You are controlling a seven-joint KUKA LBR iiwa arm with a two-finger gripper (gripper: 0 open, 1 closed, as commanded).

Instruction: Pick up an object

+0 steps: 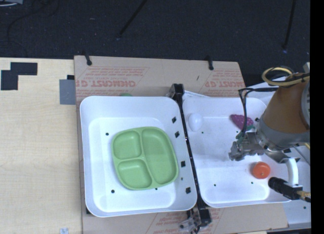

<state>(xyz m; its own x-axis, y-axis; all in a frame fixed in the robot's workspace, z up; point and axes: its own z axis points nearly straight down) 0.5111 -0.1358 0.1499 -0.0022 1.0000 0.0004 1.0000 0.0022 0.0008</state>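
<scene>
The likeliest target is the orange ball (pixel 261 170), small, round and bright, lying near the right bin's (pixel 223 197) front right corner, just beside the gripper (pixel 238 152) but apart from it. A purple piece (pixel 240 120) lies toward that bin's back right, partly behind a cable, its shape unclear. A pale white ball (pixel 195 121) sits near the back left corner, hard to tell from the bin floor. The gripper hangs low over the bin's middle right, probably searching for a grasp; whether its jaws are open or closed I cannot tell, and nothing shows between them. In the left bin (pixel 96 126), a green divided plate (pixel 145 157) lies flat in the centre.
</scene>
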